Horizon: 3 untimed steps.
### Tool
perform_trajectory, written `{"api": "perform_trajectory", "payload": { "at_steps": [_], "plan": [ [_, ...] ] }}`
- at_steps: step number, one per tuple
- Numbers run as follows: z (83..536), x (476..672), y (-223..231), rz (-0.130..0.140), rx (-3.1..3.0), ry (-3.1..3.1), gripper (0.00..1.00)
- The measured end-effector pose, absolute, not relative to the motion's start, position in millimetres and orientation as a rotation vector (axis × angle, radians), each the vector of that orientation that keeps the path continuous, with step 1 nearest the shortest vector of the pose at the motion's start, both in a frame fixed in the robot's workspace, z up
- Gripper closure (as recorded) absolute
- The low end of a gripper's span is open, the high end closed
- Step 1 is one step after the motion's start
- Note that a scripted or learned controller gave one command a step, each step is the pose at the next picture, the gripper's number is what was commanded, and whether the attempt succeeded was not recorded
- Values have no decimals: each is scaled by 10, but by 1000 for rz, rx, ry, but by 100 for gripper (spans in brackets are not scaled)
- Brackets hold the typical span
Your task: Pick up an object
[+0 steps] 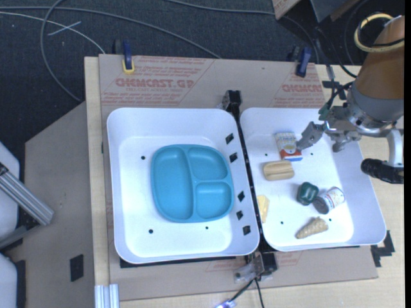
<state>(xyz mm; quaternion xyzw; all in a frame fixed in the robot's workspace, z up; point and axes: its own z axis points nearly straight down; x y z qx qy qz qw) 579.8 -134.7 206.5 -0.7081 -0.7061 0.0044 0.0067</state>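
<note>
Gripper poised above the right bin; whether it is spread cannot be told. Nearest below lie a small carton and bread roll, close together: a descent between them may nudge both and grasp neither.

I see a glossy blue plastic tray in my smooth white plastic left bin, on matt brown board.
</note>
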Motion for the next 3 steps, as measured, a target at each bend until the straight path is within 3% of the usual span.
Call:
{"api": "perform_trajectory", "payload": {
  "at_steps": [1, 3],
  "plan": [
    [2146, 5828, -1343, 0, -2220, -2221, 0],
    [1258, 5796, -1257, 4, -2216, -2218, 0]
  ]
}}
